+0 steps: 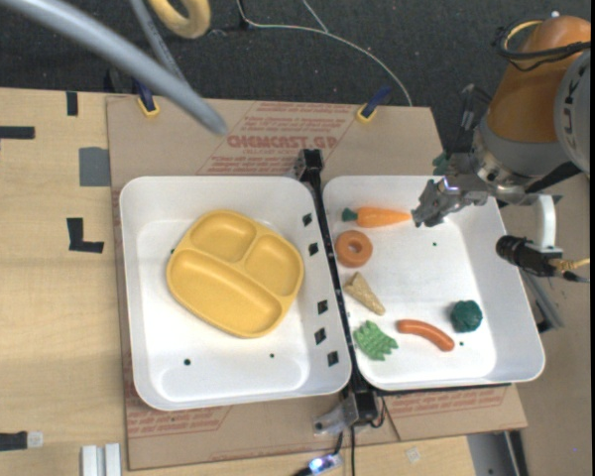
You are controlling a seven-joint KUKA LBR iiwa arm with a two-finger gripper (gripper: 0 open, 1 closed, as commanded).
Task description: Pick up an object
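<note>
Green lettuce piece (375, 341) and sausage (425, 333) sit low in right bin (506, 365); carrot (381, 217) at top, gripper (428, 209) just beside its tip, grip state unclear. Yellow tray (236, 272) fills left bin (144, 296).

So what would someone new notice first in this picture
Probably the yellow tray, sitting alone in the left bin. Next, the bright toy food scattered in the right bin, especially the carrot at its far edge. The gripper hovers just right of that carrot's tip.
</note>
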